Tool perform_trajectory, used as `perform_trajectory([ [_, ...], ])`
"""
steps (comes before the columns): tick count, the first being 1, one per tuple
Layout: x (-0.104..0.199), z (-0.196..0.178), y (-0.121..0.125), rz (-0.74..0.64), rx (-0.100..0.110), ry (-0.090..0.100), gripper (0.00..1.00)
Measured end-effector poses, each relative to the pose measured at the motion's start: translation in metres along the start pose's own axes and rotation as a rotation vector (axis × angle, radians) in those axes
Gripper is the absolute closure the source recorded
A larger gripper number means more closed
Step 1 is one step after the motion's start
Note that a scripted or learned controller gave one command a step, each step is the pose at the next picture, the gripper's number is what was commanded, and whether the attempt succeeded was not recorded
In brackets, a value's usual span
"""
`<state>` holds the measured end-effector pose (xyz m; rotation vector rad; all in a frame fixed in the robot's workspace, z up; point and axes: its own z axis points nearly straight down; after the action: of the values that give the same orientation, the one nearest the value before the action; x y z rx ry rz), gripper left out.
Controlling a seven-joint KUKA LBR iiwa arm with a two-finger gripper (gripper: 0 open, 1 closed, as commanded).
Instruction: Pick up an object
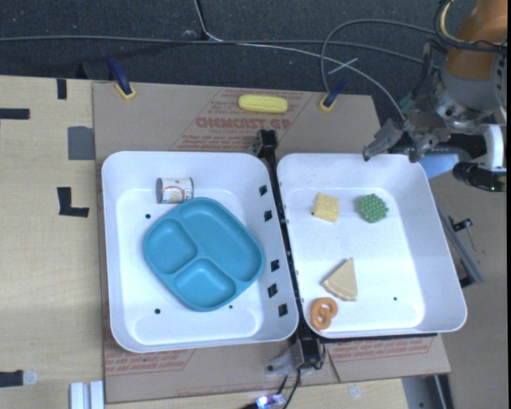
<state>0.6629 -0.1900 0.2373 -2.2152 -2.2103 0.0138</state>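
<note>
The right bin (426,254) holds a yellow cheese cube (326,208), a green bumpy ball (372,208), a tan wedge (342,280) and an orange pretzel (324,313). In the left bin (119,254) lie a blue divided plate (203,252) and a small can (175,190) on its side. My gripper (396,146) hangs above the right bin's far right corner, up and to the right of the green ball, with its fingers spread and nothing between them.
A yellow banana-shaped toy (262,104) lies on the cardboard behind the bins. Blue-and-yellow clamps (119,81) (332,95) hold the cardboard's far edge. Cables (349,41) loop over the dark backdrop toward the arm (473,49).
</note>
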Motion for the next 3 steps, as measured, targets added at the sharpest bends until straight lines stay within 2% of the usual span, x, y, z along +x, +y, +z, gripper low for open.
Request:
perform_trajectory([
  [1, 0.001, -0.01, 0.002, -0.004, -0.014, -0.003, 0.0],
  [3, -0.001, 0.084, -0.008, -0.004, -0.01, -0.003, 0.0],
])
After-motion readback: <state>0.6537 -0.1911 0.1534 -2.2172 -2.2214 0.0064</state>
